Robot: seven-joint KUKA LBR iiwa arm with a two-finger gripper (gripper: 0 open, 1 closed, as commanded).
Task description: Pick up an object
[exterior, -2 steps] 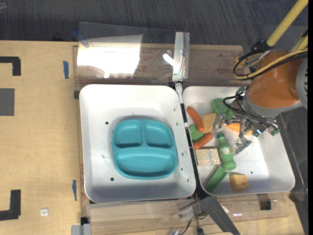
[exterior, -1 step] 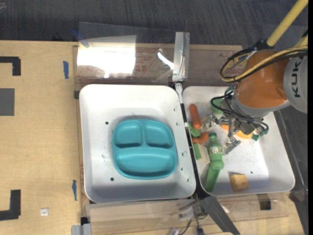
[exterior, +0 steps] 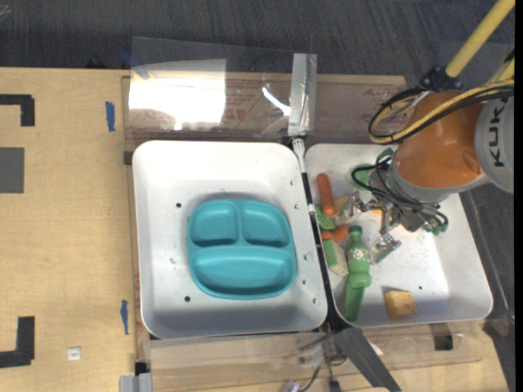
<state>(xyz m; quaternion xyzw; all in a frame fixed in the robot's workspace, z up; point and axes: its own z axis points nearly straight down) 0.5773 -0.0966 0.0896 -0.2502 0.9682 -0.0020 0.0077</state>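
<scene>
My gripper (exterior: 381, 229) hangs low over the middle of the right bin (exterior: 458, 280), below the arm's orange band. Just left of it, by the bin's left wall, lies a cluster of toy food: an orange carrot (exterior: 325, 190), a small orange piece (exterior: 336, 234) and a green bit (exterior: 328, 219). A green bottle (exterior: 355, 273) lies lengthwise under the gripper's left side, its cap end close to the gripper. A tan block (exterior: 400, 302) rests near the bin's front edge. I see nothing held.
The left bin (exterior: 155, 178) holds a teal divided plate (exterior: 242, 247). A clear plastic sheet and a taped strip (exterior: 301, 96) stand behind the bins. Black and yellow cables (exterior: 409, 113) loop off the arm above the right bin.
</scene>
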